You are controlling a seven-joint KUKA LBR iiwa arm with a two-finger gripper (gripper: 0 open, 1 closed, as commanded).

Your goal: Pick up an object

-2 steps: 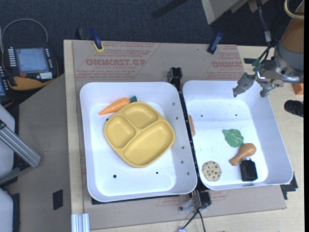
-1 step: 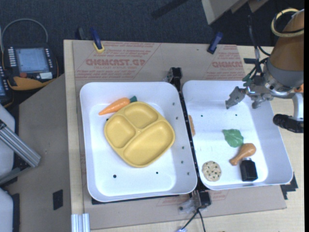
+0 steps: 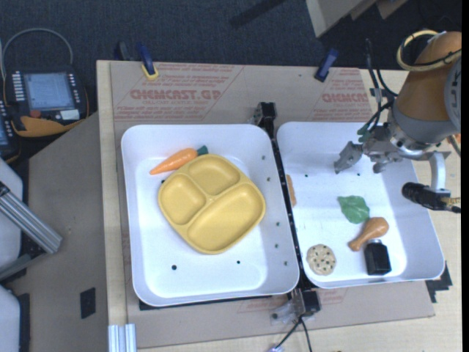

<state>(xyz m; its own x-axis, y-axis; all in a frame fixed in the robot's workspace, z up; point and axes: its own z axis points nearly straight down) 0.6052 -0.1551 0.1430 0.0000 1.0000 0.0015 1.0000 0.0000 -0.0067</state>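
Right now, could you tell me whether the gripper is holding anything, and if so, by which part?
Nothing is held. The gripper hangs open over the right bin, fingers apart with bare floor between them, well apart from the leaf and drumstick.

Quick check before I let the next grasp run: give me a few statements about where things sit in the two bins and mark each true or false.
1. The carrot lies in the left bin, beside the yellow plate. True.
2. The cookie sits on the yellow plate. False: it lies in the right bin, near its front left corner.
3. The gripper hangs over the right bin. True.
4. The drumstick is between the gripper's fingers. False: it lies on the bin floor, apart from the gripper.
5. The green leaf lies just above the drumstick in the picture. True.
6. The black block is in the left bin. False: it is in the right bin, below the drumstick.
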